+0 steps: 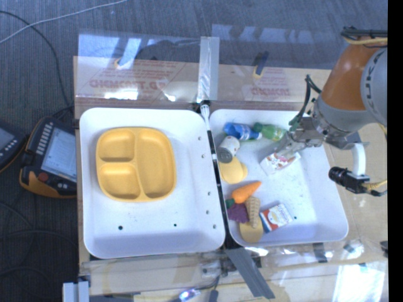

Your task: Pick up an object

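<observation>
The gripper (291,145) hangs low over the right bin (315,197), near its far edge, just above a small white and red packet (279,162); whether its fingers are apart or together I cannot tell, and nothing is visibly held. The packet lies flat and apart from its neighbours, the green bottle (272,131) and blue bottle (241,130) by the far edge and the carrot (246,190) nearer the middle, so it looks the likeliest target. To do this well, I judge the fingers should straddle the packet's narrow side, press to the bin floor, close, then lift straight. The yellow tray (135,163) sits in the left bin (148,231)
</observation>
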